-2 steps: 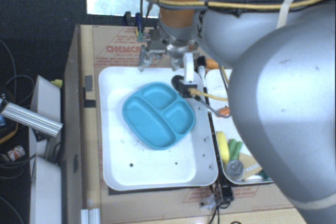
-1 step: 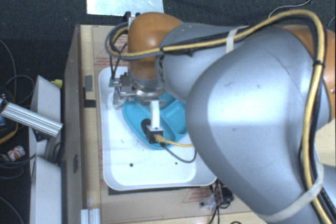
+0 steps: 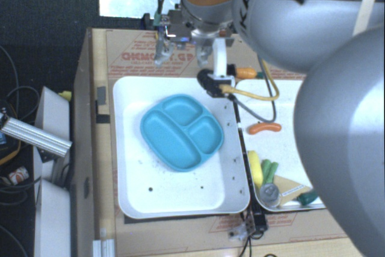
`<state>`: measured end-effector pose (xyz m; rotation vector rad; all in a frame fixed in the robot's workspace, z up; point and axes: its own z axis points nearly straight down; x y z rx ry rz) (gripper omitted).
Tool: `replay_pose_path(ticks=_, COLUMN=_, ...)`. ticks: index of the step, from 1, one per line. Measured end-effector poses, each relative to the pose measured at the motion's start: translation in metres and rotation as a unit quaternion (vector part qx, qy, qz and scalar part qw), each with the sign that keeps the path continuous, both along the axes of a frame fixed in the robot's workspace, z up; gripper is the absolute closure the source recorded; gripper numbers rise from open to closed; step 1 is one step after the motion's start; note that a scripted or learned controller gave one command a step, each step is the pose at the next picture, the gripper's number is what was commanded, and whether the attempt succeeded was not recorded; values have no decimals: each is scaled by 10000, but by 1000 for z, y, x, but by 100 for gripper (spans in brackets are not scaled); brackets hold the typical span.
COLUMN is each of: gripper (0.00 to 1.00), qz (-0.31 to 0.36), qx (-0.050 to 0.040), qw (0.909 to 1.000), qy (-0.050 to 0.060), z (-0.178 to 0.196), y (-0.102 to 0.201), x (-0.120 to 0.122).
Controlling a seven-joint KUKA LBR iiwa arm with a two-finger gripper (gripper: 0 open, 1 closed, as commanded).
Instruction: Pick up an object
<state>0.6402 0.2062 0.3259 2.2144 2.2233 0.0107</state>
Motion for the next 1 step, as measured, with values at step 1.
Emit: replay_pose_path(ticks=1, gripper=0, qz=-20, qx=-18, qw=10000, qy=37, z=-56, y=-85, x=-9)
